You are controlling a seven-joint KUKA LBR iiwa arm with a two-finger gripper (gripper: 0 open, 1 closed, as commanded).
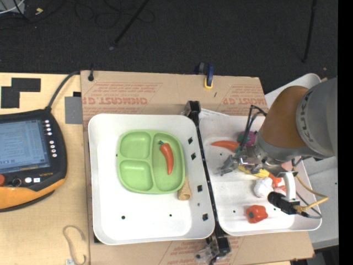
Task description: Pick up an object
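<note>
My gripper (228, 165) is low in the right bin (231, 214), reaching in from the right, and stands open with nothing between its fingers. An orange carrot-like piece (224, 145) lies just above it. Beside the wrist are a yellow item (258, 173), a white object (262, 187) and a purple piece (251, 137), all partly hidden by the arm. A red pepper-shaped toy (256, 213) rests near the bin's front. In the left bin (105, 203), a green divided plate (135, 167) holds a red chili (167, 156) in its right compartment.
A tan cone-like piece (183, 191) lies against the plate's lower right corner. A black divider (199, 170) runs between the bins. A handheld control pendant (27, 159) sits on the bench at far left. Cardboard (165, 93) lies under both bins.
</note>
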